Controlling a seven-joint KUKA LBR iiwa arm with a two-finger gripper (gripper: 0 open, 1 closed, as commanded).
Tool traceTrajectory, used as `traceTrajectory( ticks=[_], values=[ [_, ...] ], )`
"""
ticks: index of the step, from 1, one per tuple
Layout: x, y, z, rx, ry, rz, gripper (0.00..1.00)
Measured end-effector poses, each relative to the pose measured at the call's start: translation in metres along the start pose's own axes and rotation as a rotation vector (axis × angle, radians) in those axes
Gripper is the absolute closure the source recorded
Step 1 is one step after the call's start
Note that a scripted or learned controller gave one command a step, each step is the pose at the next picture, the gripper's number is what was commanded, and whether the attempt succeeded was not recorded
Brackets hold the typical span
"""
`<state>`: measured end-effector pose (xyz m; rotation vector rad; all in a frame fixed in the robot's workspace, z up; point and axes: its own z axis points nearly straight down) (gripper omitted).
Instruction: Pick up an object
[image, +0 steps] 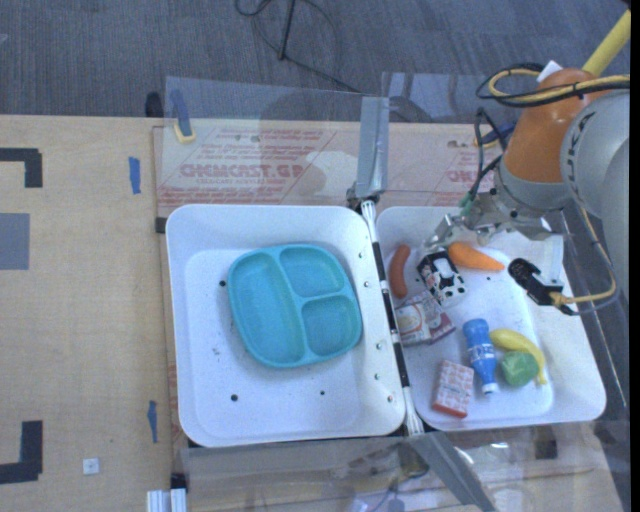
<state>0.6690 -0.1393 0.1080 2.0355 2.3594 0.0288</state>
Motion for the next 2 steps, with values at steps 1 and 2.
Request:
traceTrajectory(
  ticks=[1, 2],
  values=[
    [0.081, 0.013, -0.076, 0.030, 0.008, -0.076, 0.00],
    [0.101, -0.007, -0.076, 0.031, 0.014, -0.353, 0.00]
  ],
)
